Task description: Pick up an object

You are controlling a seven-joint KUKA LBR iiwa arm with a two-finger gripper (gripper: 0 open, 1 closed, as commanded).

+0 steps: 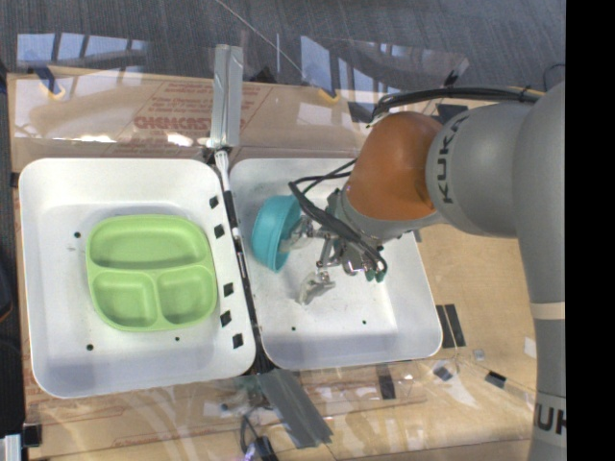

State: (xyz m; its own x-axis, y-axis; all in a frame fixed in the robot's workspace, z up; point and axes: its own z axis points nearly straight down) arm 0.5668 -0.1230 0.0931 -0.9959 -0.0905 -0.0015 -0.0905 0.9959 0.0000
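Spread and empty, my gripper point(317, 286) hung low in the right white bin point(413, 325), just beside the teal plastic bowl point(273, 230) tipped near its left wall, which I judged could roll away if nudged.

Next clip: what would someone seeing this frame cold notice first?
Probably the grey arm with its orange band, reaching in from the right and looming over the right bin. Its gripper hangs low over that bin's floor, just right of a teal bowl tipped on its side near the bin's left wall. In the left bin, a bright green three-compartment plate lies flat in the middle.
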